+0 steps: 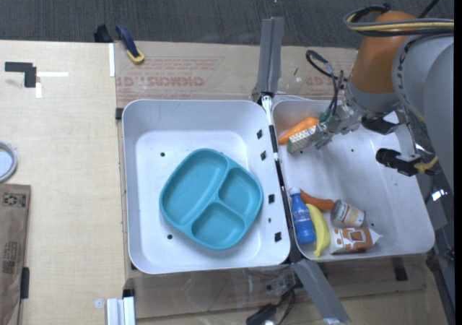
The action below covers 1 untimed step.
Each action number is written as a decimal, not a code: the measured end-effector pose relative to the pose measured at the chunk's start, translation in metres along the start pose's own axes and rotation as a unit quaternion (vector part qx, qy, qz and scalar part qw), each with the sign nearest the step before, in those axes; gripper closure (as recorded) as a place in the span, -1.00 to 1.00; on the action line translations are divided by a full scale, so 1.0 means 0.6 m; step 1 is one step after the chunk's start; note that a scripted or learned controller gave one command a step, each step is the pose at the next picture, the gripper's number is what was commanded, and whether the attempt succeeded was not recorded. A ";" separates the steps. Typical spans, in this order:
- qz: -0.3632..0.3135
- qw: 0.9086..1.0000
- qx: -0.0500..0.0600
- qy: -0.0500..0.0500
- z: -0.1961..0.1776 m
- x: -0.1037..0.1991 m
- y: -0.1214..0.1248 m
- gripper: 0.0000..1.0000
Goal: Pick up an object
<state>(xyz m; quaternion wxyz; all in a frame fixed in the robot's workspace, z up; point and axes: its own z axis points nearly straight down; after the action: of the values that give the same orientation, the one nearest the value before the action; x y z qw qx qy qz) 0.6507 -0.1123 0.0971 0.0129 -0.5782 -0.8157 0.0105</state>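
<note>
The pincer (312, 137) sits low in the right bin (404, 244), at its upper-left corner, right against an orange carrot (297, 129) there; whether it's spread or pinching, I can't tell. Well apart, along the near wall: blue bottle (300, 218), banana (317, 228), small carton (355, 240). Left bin (137, 172) holds a blue divided plate (211, 199).

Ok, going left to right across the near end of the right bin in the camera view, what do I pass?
Blue bottle → banana → small can, with a brown-and-white carton lying just in front of the can. The orange piece behind the banana overlaps it, so I've left it out.
</note>
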 end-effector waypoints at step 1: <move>0.000 1.000 -0.002 -0.001 -0.002 0.000 0.002 -1.00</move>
<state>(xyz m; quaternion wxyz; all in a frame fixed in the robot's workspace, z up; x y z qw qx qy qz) 0.6518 -0.1121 0.0982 0.0115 -0.5781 -0.8158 0.0095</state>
